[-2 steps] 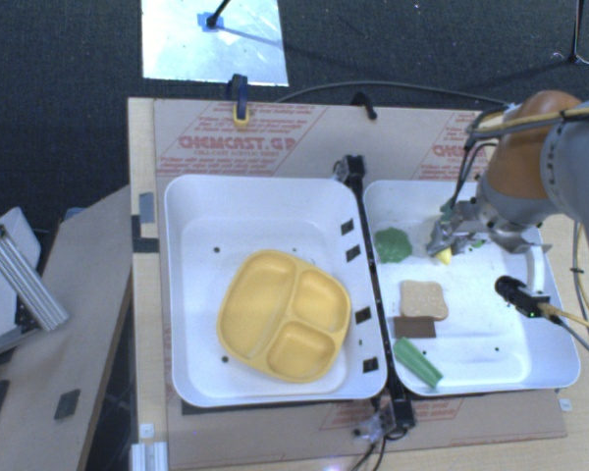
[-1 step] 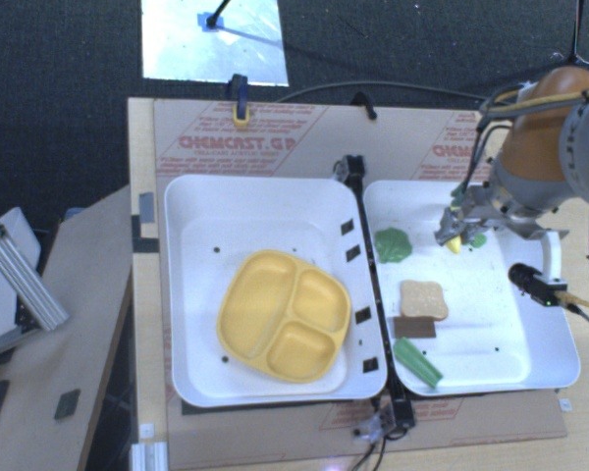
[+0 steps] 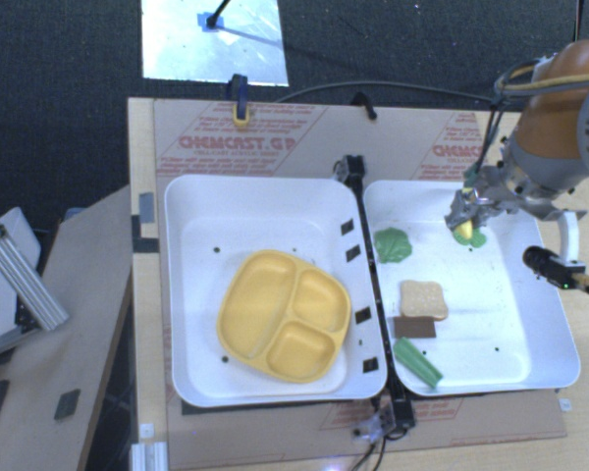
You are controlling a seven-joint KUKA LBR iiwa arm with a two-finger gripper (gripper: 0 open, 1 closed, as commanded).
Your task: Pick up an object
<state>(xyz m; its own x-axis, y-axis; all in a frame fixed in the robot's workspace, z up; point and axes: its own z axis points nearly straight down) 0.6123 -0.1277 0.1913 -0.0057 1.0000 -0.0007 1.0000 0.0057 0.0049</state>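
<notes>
My gripper (image 3: 468, 214) hangs over the far part of the right bin (image 3: 545, 346), reaching in from the right. Directly under its tip is a small yellow and green object (image 3: 465, 232); whether it is gripped or lying on the bin floor is unclear. Other items lie in the right bin: a green leafy piece (image 3: 393, 245) near the divider, a tan toast slice (image 3: 423, 299), a brown block (image 3: 413, 327) just below it, and a green stick-shaped piece (image 3: 417, 362) at the front left corner.
The left bin (image 3: 201, 224) holds a yellow compartment plate (image 3: 285, 314). A black divider (image 3: 366, 283) runs between the bins. A black fitting with a cable (image 3: 552, 266) sits at the right bin's right side, below the arm.
</notes>
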